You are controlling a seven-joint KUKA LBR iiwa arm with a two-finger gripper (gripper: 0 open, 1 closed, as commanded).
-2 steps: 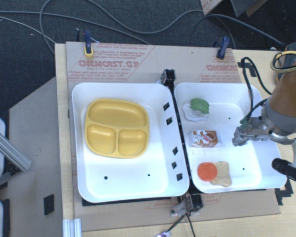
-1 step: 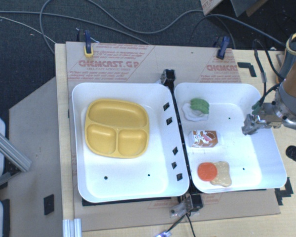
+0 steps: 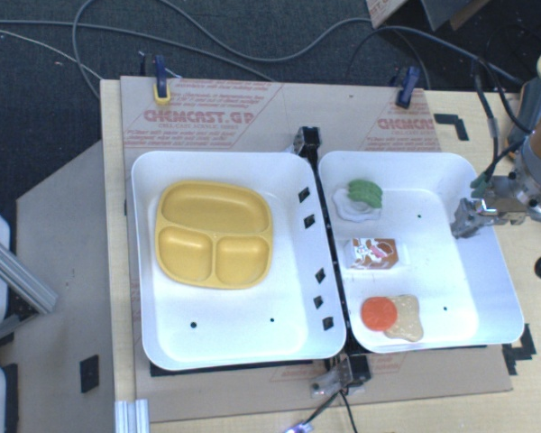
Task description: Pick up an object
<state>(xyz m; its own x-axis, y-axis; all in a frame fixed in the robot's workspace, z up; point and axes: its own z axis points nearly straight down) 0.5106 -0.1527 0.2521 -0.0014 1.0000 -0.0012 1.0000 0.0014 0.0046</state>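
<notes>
Your claw (image 3: 467, 216) hung at the right bin's (image 3: 487, 282) right rim, its opening impossible to judge, well apart from the green toy (image 3: 364, 191) at center frame, so descending there risked grabbing nothing.

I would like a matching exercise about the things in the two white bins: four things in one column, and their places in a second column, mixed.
Things:
1. yellow divided tray
2. green item
3. orange round item
4. pincer

Places:
A. right bin, front part near the divider
B. left bin
C. right bin, back part near the divider
D. over the right bin's right side

Pairs: 1-B, 2-C, 3-A, 4-D
</notes>
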